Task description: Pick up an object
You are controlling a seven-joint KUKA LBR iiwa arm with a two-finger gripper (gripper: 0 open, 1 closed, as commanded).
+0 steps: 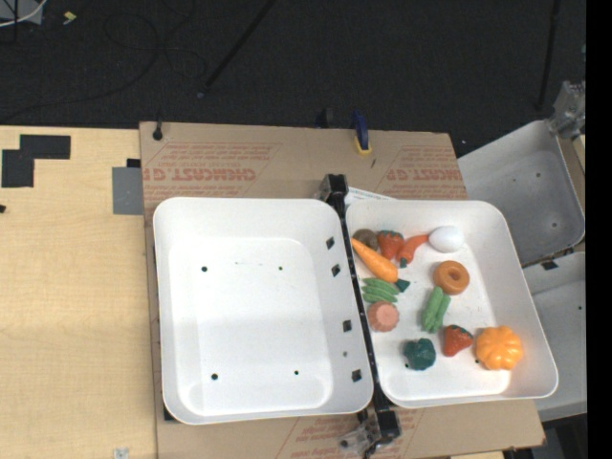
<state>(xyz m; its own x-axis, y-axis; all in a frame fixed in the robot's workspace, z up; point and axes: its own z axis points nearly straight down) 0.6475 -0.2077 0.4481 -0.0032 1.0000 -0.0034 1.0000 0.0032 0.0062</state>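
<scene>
Camera view | glossy plastic toy food, round pumpkin (498,348), ringed donut (450,277) | hand state: cannot tell

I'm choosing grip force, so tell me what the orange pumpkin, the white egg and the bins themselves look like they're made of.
The orange pumpkin looks like moulded toy plastic: even colour, soft sheen on its ribs. The white egg seems smooth and hard, likely plastic too, though the view leaves that open. The right bin and left bin look like thin formed white plastic, semi-matte, with rounded corners and rims.
</scene>
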